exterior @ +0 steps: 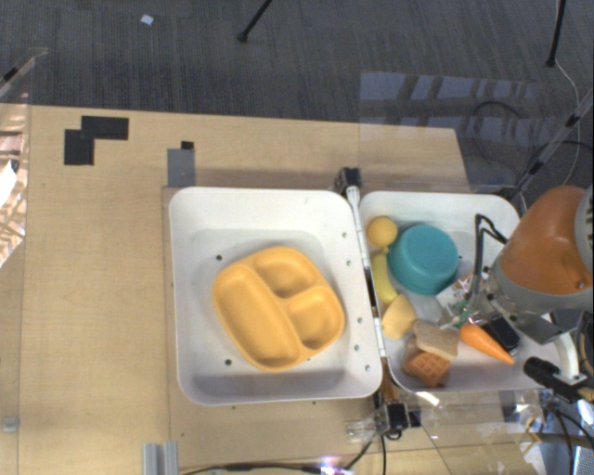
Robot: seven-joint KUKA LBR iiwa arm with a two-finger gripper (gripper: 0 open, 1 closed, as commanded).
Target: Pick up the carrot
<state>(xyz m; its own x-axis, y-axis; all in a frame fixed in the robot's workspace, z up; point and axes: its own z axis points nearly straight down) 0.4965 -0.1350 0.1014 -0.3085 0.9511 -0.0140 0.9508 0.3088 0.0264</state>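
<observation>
One camera view gives you this: the carrot [485,342] lies in the right bin [497,206], beside the tan block [438,339], under the arm's wrist [548,243]. The claw's state you cannot tell. Judging by this, the pick is not yet done.

Robotics lab — plywood bench [93,306] on grey carpet [278,56], two white bins [186,278] clamped side by side, loose cables [501,121] and tripod legs [255,23] around, black tape marks [93,137] on benchtop — test rig, not home.
</observation>
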